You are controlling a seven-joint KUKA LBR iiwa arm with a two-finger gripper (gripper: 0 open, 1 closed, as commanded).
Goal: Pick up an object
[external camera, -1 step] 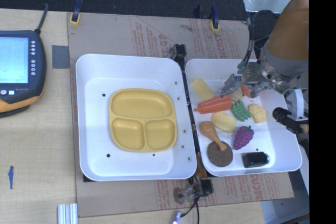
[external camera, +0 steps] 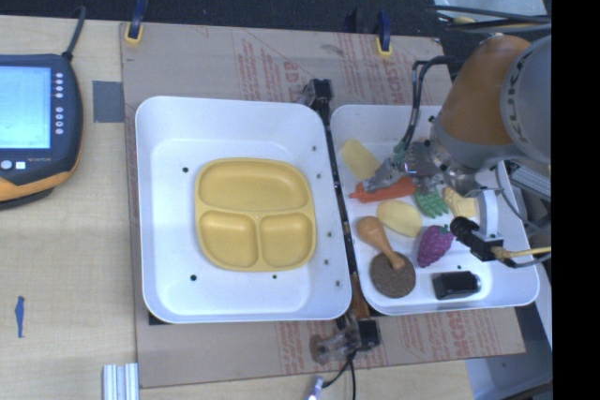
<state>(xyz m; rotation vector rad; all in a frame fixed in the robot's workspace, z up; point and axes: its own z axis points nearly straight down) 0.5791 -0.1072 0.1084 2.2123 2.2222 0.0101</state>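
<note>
The gripper (external camera: 392, 171) hangs low over the orange carrot (external camera: 384, 191), which lies just beneath its tips; jaw opening I cannot tell; crowded neighbours, the yellow piece (external camera: 359, 158) especially, could deflect the grasp.

Grey arm (external camera: 525, 108), orange band (external camera: 478, 98), black cables (external camera: 414, 98).

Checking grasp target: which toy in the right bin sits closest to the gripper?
The orange carrot. Its upper end lies right at the gripper, while the purple grapes, brown mushroom and black block lie further toward the bin's front.
</note>
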